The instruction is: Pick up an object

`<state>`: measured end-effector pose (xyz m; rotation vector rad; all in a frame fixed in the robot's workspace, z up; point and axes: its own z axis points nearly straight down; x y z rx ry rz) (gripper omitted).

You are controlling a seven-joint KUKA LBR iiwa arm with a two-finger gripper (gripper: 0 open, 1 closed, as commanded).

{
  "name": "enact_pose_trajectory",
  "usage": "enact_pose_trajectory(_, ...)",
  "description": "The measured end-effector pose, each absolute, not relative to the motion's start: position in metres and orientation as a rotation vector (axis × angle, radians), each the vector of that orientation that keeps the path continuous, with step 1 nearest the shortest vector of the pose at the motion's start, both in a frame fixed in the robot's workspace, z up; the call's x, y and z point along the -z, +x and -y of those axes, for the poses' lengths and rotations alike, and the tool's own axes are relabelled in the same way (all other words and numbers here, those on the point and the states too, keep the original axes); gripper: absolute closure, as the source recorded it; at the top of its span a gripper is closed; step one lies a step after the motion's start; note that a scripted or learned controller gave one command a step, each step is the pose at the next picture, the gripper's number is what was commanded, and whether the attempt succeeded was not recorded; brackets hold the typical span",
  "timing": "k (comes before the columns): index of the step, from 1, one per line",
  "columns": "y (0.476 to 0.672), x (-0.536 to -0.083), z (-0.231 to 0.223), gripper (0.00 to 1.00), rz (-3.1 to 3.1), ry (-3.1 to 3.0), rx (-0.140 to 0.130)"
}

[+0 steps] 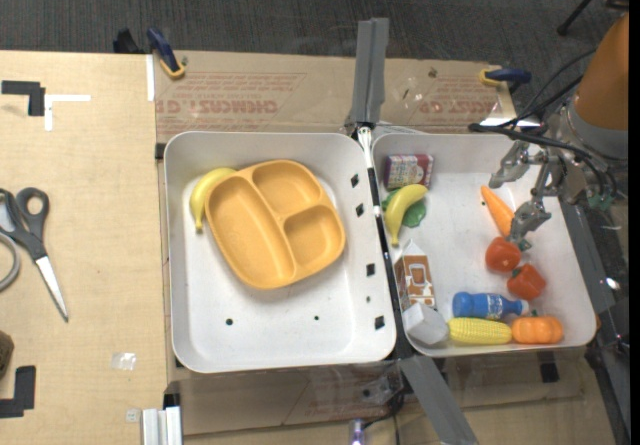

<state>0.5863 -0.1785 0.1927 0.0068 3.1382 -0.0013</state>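
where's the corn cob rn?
The corn cob lies along the near wall of the right bin in the camera view, between the grey cup on its left and the small orange pumpkin on its right, just below the blue bottle.

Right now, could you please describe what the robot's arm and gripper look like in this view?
The arm enters at the right, showing a rounded orange band over a grey section. Dark cables loop around the wrist. The gripper is bare grey metal, with slim, jointed fingers.
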Motion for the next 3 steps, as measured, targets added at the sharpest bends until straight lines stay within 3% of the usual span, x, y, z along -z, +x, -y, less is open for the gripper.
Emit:
enact_pose_trajectory(1,0.593,-0.093,0.212,0.00,-3.131,0.200,0.001)
enact_pose_trajectory(3,0.595,-0.095,0.217,0.00,-3.127,0.207,0.004)
